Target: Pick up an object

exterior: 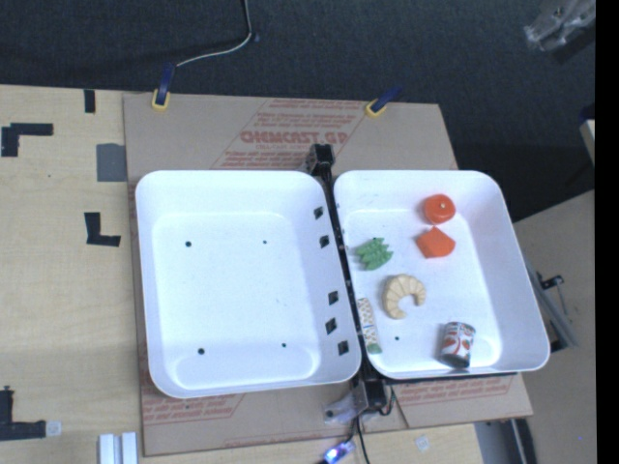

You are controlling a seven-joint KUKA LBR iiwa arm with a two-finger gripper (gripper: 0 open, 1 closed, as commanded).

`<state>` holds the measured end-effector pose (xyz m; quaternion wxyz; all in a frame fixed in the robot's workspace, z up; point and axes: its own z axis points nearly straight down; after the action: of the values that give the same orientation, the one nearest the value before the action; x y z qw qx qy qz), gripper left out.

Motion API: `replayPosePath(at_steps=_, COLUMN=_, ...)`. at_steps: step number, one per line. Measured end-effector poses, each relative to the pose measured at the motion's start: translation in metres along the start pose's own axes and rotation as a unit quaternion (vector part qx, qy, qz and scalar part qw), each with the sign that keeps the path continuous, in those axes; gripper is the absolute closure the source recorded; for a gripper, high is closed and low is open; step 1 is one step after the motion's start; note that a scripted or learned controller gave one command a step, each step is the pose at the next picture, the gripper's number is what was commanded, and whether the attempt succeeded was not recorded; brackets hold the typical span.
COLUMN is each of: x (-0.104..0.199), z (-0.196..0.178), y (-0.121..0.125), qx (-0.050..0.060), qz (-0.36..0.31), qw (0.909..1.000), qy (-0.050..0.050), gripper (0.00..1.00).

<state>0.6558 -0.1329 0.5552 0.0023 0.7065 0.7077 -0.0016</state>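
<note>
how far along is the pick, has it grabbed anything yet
Nothing looks done yet. The end effector sits blurred at the view's top right, above the dark floor and away from both bins. All the objects lie in the right bin: a red tomato, an orange block, a green piece, a croissant, a can and a small bar. The reach, grasp and lift all remain.

So two bins sit side by side on the worktop [58, 259], touching along the middle. Everything's in the right bin [503, 259]: tomato [439, 208] at the back, a block [435, 244] just in front of it, leafy thing [372, 253] to its left, croissant [403, 295] mid-bin, can [456, 343] front right, a packet [366, 321] against the left wall.
</note>
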Motion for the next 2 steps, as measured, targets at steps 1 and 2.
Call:
replayPosePath(at_steps=1, x=0.0005, z=-0.01, y=0.0003, qx=0.0, qz=0.0, qw=1.0, qy=-0.001, gripper=1.0)
replayPosePath(at_steps=2, x=0.001, z=-0.0199, y=0.0007, qx=0.0, qz=-0.001, qw=1.0, qy=-0.002, gripper=1.0)
